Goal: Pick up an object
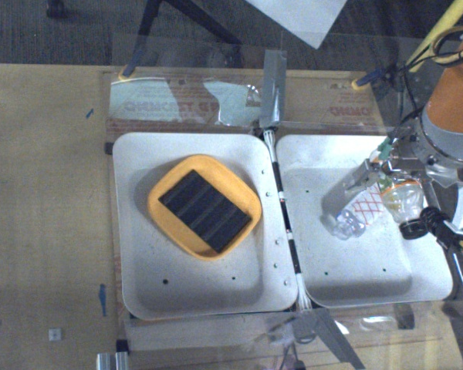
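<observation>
- Camera view: the end effector sits low in the right white bin, at the clear crinkled plastic bottle with red lattice print; grip state, cannot tell.
- Grasp step, I'd judge; next comes a clean lift.
- Left white bin holds a yellow rounded pad with dark ribbed panel.
- Tan wooden surface; black chair base behind.

Far behind the claw, dark grey carpet is running across the top of the scene. A black office chair base is standing on it, well off to the claw's far side and back, one castor showing. A white sheet is lying tilted just behind the claw's reach. The tan wooden bench top is stretching away beyond, catching even, soft light.
</observation>
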### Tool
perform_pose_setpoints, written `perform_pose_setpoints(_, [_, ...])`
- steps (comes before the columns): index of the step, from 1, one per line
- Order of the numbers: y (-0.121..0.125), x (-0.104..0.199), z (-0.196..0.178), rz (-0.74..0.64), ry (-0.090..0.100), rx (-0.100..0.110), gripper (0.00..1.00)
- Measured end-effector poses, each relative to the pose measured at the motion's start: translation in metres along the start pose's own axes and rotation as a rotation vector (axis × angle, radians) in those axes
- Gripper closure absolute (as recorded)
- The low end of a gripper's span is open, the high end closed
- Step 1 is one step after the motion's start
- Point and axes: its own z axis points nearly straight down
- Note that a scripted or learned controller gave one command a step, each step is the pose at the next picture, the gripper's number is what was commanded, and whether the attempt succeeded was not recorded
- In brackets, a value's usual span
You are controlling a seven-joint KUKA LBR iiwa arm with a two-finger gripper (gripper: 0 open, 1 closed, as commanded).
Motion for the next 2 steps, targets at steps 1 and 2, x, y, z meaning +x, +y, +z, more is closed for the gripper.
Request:
perform_pose_setpoints(1, [-0.011, -0.044, 0.016, -0.023, 0.0, -0.001, 0.0])
perform_pose_setpoints(2, [0.029, -0.031, 0.117, -0.094, -0.001, -0.004, 0.0])
